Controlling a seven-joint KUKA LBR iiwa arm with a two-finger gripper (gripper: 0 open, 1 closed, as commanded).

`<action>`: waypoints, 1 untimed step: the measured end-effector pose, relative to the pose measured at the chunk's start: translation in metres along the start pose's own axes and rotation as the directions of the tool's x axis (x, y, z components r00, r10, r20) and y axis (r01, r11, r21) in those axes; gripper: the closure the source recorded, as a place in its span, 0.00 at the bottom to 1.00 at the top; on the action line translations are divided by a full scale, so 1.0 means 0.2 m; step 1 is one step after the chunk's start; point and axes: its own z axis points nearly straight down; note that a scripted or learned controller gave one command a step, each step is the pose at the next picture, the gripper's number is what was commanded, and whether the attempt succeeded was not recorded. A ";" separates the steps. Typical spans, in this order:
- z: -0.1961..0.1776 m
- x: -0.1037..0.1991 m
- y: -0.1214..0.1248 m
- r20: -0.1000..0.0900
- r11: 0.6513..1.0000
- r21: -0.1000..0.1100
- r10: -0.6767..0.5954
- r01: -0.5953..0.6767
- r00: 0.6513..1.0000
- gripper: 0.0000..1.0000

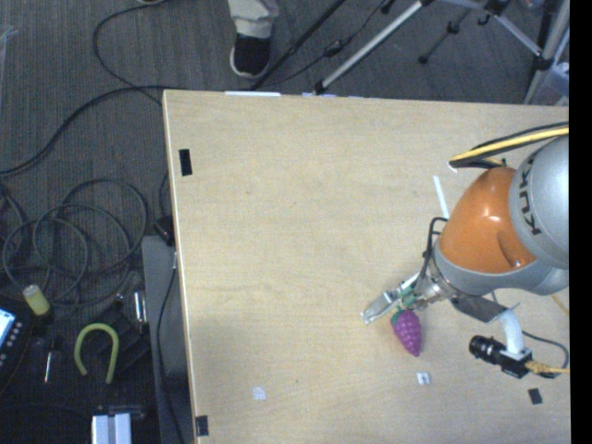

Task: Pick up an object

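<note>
The arm (504, 234) reaches in from 3 o'clock over a bare wooden bench (296, 211), its orange band above the wrist. Its jaws point toward 8 o'clock and end low on the bench's right half, at about 4 o'clock from the bench's middle. From this angle I cannot tell whether the jaws are wide or narrow.

A small purple toy (408, 331), knobbly and tapering to a point, lies on the bench just at 5 o'clock of the jaws' tip. Its upper end touches or nearly touches them, and I cannot tell whether it sits between them.

A tiny white scrap (423, 377) lies near the toy at 5 o'clock from it. A thin white strip (441, 197) lies at 12 o'clock of the wrist. A black tape mark (185, 162) sits near the bench's left edge at 10 o'clock, and another (201, 425) at 7 o'clock.

On the floor at 9 o'clock lie looped black cables (65, 248) and a green U-shaped thing (97, 345). A dark shoe (251, 52) stands at 12 o'clock beyond the bench.
</note>
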 end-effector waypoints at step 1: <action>-0.04 0.01 0.00 -0.003 1.000 0.000 -0.001 0.001 1.000 1.00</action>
